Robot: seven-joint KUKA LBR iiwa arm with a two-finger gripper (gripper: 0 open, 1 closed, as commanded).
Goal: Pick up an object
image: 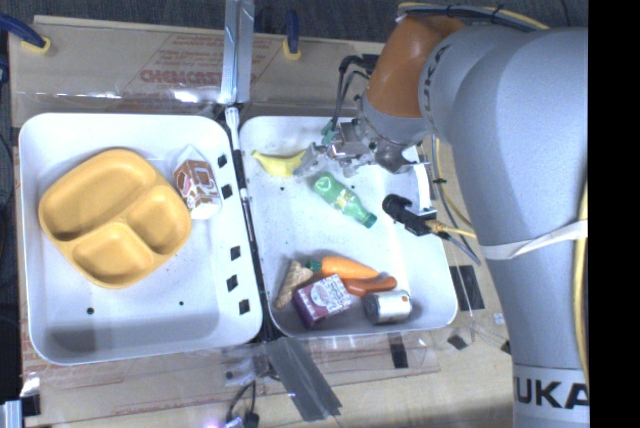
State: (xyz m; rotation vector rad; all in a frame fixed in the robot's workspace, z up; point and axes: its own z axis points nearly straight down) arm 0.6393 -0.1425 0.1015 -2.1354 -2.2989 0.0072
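Green and clear, the bottle (343, 196) lies on its side in the right bin (440, 266), slanting down to the right. We see it just below the gripper (345, 148), apart from the fingers, with a banana (279, 160) just left of them. We cannot tell whether those fingers are spread or closed.

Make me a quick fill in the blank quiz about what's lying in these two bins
The yellow divided tray lies in the ____ bin.
The banana lies in the ____ bin.
The bottle beside the pincer is ____ in colour.
The carrot lies next to a ____ juice carton.

Missing words: left, right, green, purple
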